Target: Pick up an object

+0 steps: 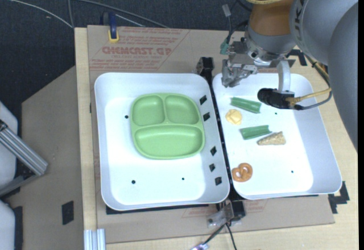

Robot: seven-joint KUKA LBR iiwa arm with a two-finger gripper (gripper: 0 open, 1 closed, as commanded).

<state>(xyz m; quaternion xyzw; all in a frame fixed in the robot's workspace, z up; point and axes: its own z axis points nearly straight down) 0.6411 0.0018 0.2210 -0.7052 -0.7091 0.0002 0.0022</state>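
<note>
Gripper (234,75) hung low over right bin (318,158), far-left corner, touching nothing I could see. Fingers: couldn't tell, open or closed. Green tray (168,125) sat in left bin (114,158). In right bin: two green pieces (245,104) (254,131), yellow bit (234,116), tan wedge (272,139), pretzel (242,173) nearest front.

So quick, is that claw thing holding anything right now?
Gripper: up at the far edge of the right bin, nothing seen in it; open or closed cannot be told.
</note>
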